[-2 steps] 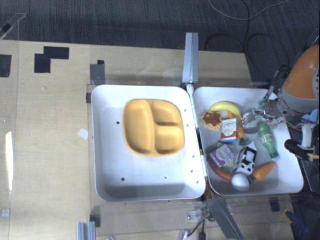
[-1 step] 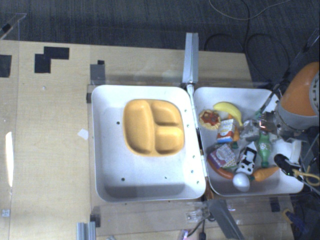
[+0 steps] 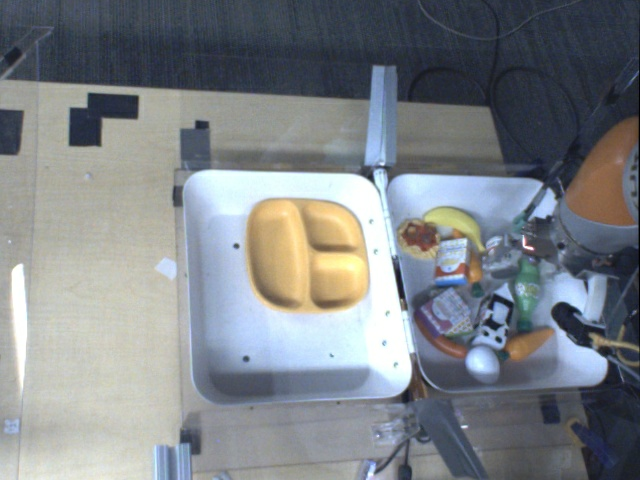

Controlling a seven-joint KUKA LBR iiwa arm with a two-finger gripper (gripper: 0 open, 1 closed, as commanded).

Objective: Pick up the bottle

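Looks like I'm at the approach step: the gripper [image 3: 532, 236] hovers over the right bin [image 3: 590, 373], just above the green bottle [image 3: 526, 296] standing amid the clutter. Can't tell how the jaws stand. Next I'd need a straight drop onto that bottle.

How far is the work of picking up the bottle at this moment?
Done: the arm has reached over the right bin. In hand: nothing visibly; the green bottle lies in the bin among other items. Left: grasp and lift it.
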